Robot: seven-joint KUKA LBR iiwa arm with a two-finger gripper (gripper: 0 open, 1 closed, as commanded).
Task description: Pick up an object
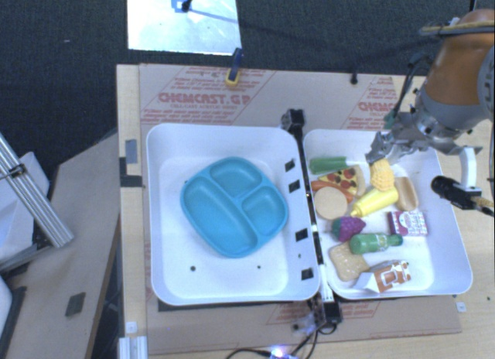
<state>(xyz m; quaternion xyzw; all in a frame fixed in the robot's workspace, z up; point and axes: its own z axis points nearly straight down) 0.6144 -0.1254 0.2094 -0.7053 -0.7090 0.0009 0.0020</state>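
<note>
Two white bins on a bench [193, 90]. The pincer [384, 148] hovers over the right bin [448, 253] — just above the corn [381, 172] among toy foods; grip state unclear. Blue plate [233, 206] in left bin [166, 195].

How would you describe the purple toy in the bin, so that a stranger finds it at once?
Look in the right white bin, the crowded one. Near its middle lies the purple grape bunch, just below the yellow mustard bottle and beside the green bottle. It is the only purple thing there.
</note>
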